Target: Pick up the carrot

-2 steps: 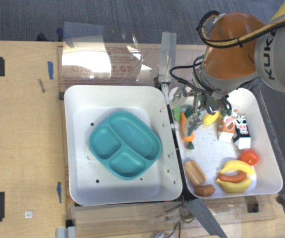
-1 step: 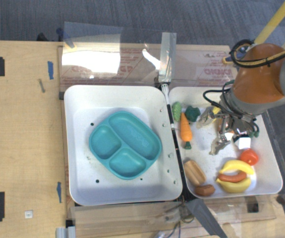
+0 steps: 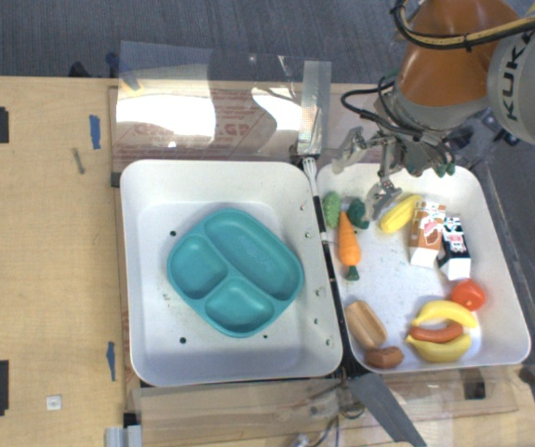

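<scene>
While the arm reaches in from the right, the scene reads as follows.
Gripper (image 3: pixel 384 192): hangs over the far part of the right bin (image 3: pixel 504 250); whether it is open or closed cannot be told, and nothing shows in its hold.
Carrot (image 3: pixel 348 241): lies in the right bin near its left wall, green top toward the far side, apart from the gripper.
Corn (image 3: pixel 397 213): just right of the carrot, close below the gripper.
Cartons (image 3: pixel 437 237): right of the corn.
Tomato (image 3: pixel 468 293): nearer, right side.
Bananas (image 3: pixel 443 329): near right corner.
Bread roll (image 3: pixel 365 323): near left, a sausage (image 3: pixel 384 357) beside it.
Left bin (image 3: pixel 146 250): holds a teal divided plate (image 3: pixel 234 271).
</scene>
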You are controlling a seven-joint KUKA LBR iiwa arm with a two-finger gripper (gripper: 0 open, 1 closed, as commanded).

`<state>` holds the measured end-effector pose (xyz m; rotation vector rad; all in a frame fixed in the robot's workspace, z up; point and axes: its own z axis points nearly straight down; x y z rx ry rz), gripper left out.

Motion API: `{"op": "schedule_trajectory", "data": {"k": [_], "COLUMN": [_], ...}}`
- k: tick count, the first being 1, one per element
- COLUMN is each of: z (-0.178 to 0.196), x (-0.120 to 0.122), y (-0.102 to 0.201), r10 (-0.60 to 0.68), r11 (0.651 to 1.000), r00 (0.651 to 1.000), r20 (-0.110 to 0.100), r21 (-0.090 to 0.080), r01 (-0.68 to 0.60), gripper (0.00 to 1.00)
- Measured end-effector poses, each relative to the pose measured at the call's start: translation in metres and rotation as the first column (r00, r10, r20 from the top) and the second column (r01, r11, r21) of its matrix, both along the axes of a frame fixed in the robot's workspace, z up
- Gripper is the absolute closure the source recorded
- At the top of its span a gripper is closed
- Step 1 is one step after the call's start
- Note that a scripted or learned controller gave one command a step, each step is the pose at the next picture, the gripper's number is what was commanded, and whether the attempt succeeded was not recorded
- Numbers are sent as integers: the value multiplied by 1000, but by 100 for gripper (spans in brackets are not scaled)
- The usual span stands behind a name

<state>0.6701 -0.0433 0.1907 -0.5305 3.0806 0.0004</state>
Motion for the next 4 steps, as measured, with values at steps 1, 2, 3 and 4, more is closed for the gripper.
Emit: {"op": "schedule_trajectory", "data": {"k": [1, 2, 3, 4], "z": [-5, -5, -5, -5], "x": [-82, -109, -77, -125], "y": [34, 18, 46, 12], "r10": [-277, -385, -308, -449], "r11": [961, 923, 951, 893], "r00": [961, 923, 951, 893], "r20": [-13, -14, -8, -14], "r21": [0, -1, 1, -2], "r01": [277, 385, 308, 449], "gripper": [0, 0, 0, 0]}}
